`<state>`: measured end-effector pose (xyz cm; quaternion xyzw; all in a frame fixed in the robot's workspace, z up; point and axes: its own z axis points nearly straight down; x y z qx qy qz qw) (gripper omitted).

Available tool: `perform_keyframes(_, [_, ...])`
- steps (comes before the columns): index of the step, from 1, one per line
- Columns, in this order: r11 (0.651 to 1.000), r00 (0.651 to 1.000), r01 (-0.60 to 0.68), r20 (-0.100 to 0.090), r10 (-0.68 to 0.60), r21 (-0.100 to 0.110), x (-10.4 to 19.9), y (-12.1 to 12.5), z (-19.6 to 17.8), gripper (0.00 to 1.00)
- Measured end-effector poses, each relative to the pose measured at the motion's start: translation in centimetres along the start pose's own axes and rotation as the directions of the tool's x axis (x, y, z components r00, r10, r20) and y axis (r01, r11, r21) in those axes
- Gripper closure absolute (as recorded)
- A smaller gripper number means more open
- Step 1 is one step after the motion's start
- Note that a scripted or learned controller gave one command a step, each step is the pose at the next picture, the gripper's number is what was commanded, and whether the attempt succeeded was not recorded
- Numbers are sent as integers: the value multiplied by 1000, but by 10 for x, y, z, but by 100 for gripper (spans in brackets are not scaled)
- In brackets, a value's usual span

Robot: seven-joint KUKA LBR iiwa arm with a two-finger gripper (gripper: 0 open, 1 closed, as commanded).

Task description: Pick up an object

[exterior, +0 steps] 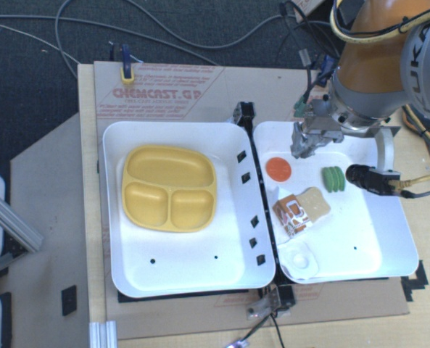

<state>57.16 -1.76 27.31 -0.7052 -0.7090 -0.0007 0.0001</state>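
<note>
- Camera view: gripper (pixel 306 145) hovering over right bin (pixel 389 252), nothing seen in it; can't tell its state.
- Orange disc (pixel 278 169) lying just below-left, nearest pick.

Divided tray (pixel 170 188) in left bin (pixel 120 267); food items in right bin (pixel 389 259).

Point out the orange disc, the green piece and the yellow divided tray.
orange disc (pixel 278 169): camera view, its flat top.
green piece (pixel 333 179): camera view, its ridged middle.
yellow divided tray (pixel 169 167): camera view, floor of its large compartment.
</note>
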Motion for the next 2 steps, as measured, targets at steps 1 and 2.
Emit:
perform_keyframes(1, [1000,1000,0,0,0,0,51,10,10,100])
perform_keyframes(2, [1000,1000,0,0,0,1,101,22,28,100])
